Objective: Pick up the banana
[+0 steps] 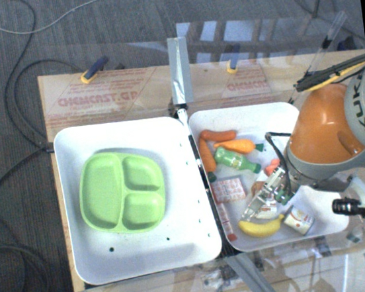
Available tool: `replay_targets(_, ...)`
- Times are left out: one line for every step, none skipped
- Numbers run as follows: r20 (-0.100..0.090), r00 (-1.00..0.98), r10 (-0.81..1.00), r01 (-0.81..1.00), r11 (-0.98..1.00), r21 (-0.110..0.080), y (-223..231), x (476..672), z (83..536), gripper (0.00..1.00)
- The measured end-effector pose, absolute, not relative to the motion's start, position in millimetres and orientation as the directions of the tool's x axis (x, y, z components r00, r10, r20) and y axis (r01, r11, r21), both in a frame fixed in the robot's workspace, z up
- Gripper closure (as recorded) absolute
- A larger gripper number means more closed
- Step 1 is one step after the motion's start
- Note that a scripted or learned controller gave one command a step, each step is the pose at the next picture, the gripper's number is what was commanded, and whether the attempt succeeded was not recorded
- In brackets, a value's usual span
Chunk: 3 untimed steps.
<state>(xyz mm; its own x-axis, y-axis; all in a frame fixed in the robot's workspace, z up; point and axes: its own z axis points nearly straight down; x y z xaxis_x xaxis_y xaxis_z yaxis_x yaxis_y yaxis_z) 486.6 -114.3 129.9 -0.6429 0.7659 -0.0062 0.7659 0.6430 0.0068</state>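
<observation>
- The banana [260, 227] lies at the near edge of the right bin [242, 115], close to its front wall, a smooth yellow crescent with its long axis running nearly left to right across the view and its curve bowing toward the front.
- Its upper middle is partly covered by the gripper [264, 199], whose metal and dark parts hang right above it; whether they touch cannot be judged.
- The fingers are a blur of glints and wires, so whether they are spread or closed cannot be told, and nothing is visibly between them.
- Just right of the banana sits a small white cup [299, 219], tilted, with a printed side.
- Left of the gripper lies a flat red-and-white packet [229, 189].
- Farther back are a green bottle [235, 160], an orange carrot [236, 146] and a reddish sausage shape [218, 134]; another orange piece [207, 157] lies along the bin's left wall.
- The arm's orange band [324, 131] hides the bin's right side.
- The left bin [90, 254] holds a glossy lime-green plate [123, 191] with 3 compartments.
</observation>
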Motion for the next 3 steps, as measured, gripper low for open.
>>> replay_targets(-0.002, -0.652, 0.759, 0.759, 0.652, 0.002, -68.0, 489.3, 344.4, 0.0)
replay_targets(0.003, -0.738, 0.675, 0.675, 0.738, 0.0, -56.4, 483.6, 192.1, 0.0)
replay_targets(-0.003, -0.742, 0.67, 0.67, 0.743, 0.002, -37.4, 485.4, 362.4, 0.0)
